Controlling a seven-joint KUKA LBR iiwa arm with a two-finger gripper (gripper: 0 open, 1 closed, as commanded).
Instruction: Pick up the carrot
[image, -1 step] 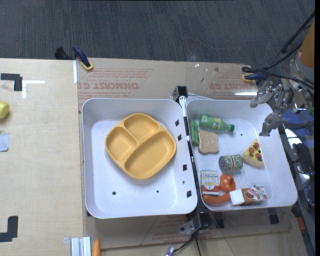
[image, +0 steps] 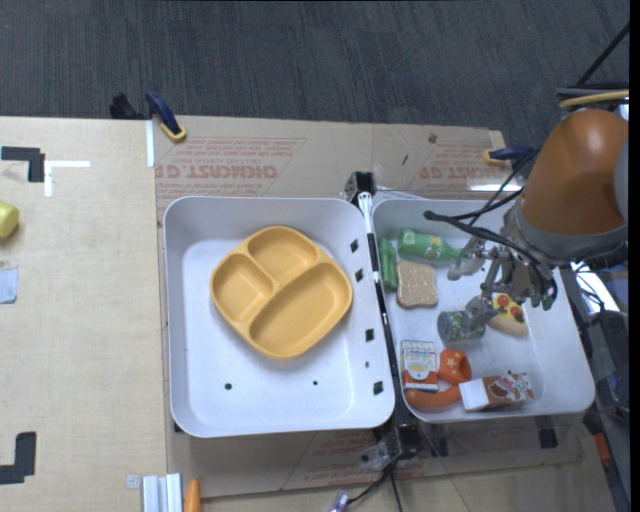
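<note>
Two shallow white bins are seated side by side on a cardboard sheet laid over the wooden bench. The left bin holds a single yellow divided plate, set upright on the bin floor and turned at a slant, with two small compartments on its upper side and one large compartment below.

The right bin holds a group of toy food items. A green bottle-like item is laid near the bin's far wall, with a slice of toast just below it. A small printed box is placed near the bin's left wall, and a red tomato-like item is touching its right side. The carrot, an orange curved piece, is lying along the near wall, just below the box and the red item. A second printed packet is lying to the right of the carrot.

The gripper is lowered into the middle of the right bin, well apart from the carrot. Whether it is released or clenched cannot be told. A small red and yellow item is lying just beside it.

A yellow object is resting at the bench's left edge.
</note>
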